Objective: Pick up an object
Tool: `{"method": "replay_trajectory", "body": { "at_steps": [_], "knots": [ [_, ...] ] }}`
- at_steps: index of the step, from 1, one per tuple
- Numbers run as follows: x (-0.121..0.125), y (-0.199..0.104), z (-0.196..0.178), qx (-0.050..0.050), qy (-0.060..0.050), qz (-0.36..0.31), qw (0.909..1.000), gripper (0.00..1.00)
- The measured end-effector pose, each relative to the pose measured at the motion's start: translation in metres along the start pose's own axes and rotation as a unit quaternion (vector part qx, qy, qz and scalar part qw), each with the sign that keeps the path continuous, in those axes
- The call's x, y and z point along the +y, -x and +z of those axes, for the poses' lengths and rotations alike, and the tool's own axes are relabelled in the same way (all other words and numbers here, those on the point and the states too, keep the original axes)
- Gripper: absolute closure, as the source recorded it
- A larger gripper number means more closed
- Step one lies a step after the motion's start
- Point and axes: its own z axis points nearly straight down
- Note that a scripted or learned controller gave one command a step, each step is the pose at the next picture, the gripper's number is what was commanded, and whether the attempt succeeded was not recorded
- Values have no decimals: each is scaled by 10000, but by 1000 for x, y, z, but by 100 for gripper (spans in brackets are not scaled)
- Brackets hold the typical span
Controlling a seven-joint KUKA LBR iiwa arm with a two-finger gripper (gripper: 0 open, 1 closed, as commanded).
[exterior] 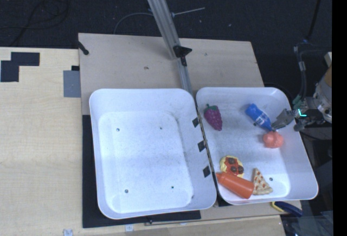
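The right bin (295,175) holds several toy items. A purple bunch of grapes (213,117) lies near its left wall. A blue bottle (257,115) rests at the upper right, with a pink-red ball (273,140) just below it. A round pizza piece (232,165), an orange carrot (235,185) and a pizza slice (261,182) sit near the front. My gripper (285,119) hangs over the bin's right rim, just right of the blue bottle and above the pink ball. It is small and dark here, and nothing is seen in its grasp.
The left bin (141,153) lies beside the right one, with black clips (201,145) along the shared edge. A metal rail (165,18) slants up from the back of the bins. The arm's wrist (320,104) and cables stand at the right edge.
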Motion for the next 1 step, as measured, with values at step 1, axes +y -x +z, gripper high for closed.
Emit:
{"method": "replay_trajectory", "body": {
  "at_steps": [1],
  "knots": [
    [0, 0, 0, 0, 0, 0, 10000, 0]
  ]
}}
